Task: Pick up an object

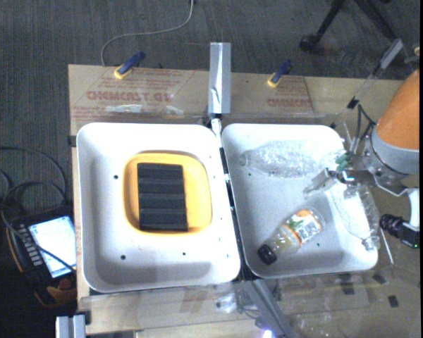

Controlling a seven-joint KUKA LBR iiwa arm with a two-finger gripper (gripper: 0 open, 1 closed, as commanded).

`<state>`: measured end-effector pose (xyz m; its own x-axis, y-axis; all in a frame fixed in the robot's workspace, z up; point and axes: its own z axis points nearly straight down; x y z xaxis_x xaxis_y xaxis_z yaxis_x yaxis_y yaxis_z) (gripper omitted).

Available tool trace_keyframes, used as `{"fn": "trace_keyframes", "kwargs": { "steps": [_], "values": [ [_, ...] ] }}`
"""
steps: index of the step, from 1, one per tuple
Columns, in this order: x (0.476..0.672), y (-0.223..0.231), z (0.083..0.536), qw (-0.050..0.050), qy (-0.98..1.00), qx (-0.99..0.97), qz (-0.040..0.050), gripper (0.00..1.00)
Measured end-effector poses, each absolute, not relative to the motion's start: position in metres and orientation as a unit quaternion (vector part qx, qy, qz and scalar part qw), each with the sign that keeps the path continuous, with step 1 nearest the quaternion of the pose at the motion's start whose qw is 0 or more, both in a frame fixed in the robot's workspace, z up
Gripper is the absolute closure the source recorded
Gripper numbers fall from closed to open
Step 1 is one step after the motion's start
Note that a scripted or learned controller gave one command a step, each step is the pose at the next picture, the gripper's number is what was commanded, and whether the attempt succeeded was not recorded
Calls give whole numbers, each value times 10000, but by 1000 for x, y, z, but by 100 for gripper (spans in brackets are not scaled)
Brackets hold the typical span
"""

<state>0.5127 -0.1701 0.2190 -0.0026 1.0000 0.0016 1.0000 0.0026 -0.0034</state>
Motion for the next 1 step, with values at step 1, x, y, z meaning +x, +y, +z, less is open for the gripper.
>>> {"fn": "trace_keyframes", "kwargs": {
  "steps": [1],
  "values": [
    [523,-178,95,-1,-7520,-6592,-7,0]
  ]
}}
